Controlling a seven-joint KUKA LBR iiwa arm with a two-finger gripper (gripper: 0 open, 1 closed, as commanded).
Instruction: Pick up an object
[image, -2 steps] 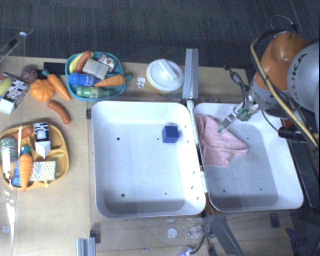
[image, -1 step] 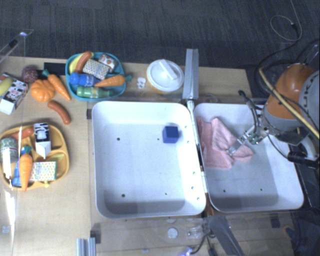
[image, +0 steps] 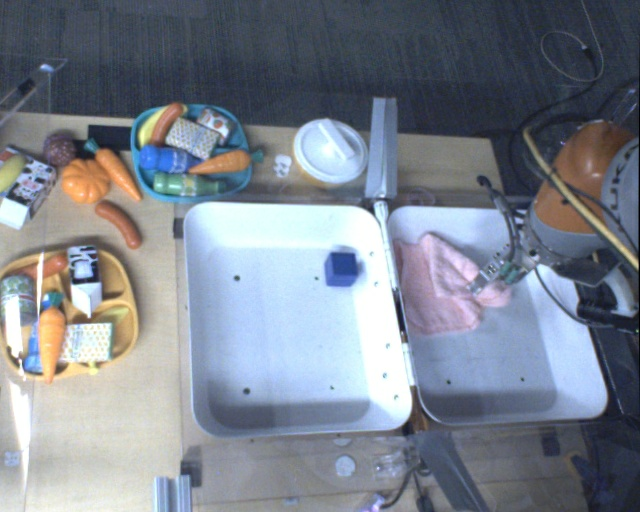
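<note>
A crumpled pink cloth (image: 437, 285) lies in the left half of the right bin (image: 560, 390). My gripper (image: 496, 274) reaches in from the right and sits at the cloth's right corner. It is shut on that corner, and a ridge of fabric runs up to it. A small blue cube (image: 342, 267) rests in the left bin (image: 250, 380), near its upper right, well away from the gripper.
A metal divider post (image: 380, 150) stands behind the seam between the bins. A white lid (image: 331, 150), a blue bowl of toy food (image: 190, 150) and a yellow tray of toys (image: 65, 315) sit on the bench to the left. Cables hang at the right.
</note>
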